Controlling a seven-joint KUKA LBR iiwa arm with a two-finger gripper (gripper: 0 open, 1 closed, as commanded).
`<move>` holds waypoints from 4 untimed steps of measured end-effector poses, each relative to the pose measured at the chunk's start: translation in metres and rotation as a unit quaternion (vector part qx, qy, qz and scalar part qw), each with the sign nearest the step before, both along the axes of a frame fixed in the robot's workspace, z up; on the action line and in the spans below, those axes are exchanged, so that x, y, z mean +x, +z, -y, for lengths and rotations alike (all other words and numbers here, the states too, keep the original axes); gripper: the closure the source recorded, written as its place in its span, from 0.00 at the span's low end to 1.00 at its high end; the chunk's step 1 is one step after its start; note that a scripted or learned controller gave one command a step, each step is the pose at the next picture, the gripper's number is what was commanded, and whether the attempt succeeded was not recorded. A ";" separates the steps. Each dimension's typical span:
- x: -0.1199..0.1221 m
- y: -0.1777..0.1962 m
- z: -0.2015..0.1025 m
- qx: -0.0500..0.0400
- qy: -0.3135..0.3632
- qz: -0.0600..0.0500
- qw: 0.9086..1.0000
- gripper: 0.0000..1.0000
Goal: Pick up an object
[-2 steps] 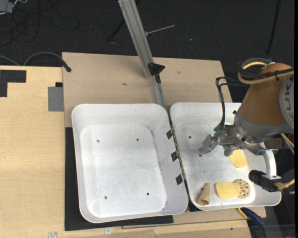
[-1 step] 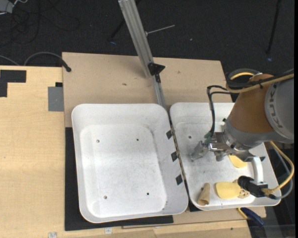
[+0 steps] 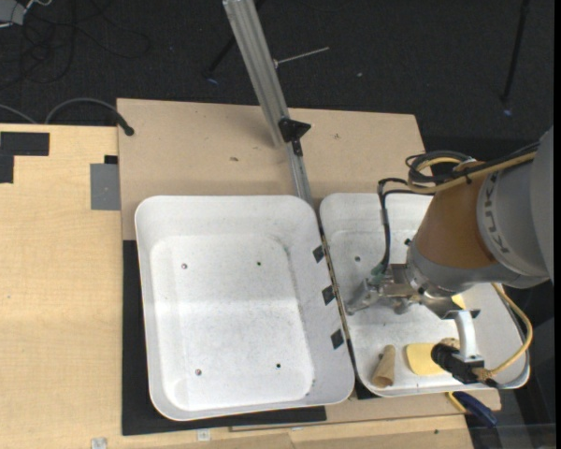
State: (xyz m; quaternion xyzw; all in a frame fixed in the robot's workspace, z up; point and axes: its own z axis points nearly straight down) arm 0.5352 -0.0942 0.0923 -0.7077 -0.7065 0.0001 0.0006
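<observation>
Seen from above: end effector (image 3: 366,295) low in the right bin (image 3: 355,215), near its left wall; grip state impossible to tell. Well apart toward the near rim, a tan cone-shaped object (image 3: 384,367) just beside a yellow piece (image 3: 421,359).

A thick grey arm (image 3: 519,218) with dark lettering and an orange band (image 3: 453,232) carries black and yellow cables above a metal tool (image 3: 369,295).
</observation>
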 end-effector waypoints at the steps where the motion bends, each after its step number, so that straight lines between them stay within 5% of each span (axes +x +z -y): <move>1: 0.000 0.010 0.002 0.001 -0.004 0.000 1.000 1.00; 3: 0.001 0.120 0.009 0.000 0.001 0.002 1.000 1.00; 4: -0.009 0.120 -0.045 0.001 0.003 -0.002 1.000 1.00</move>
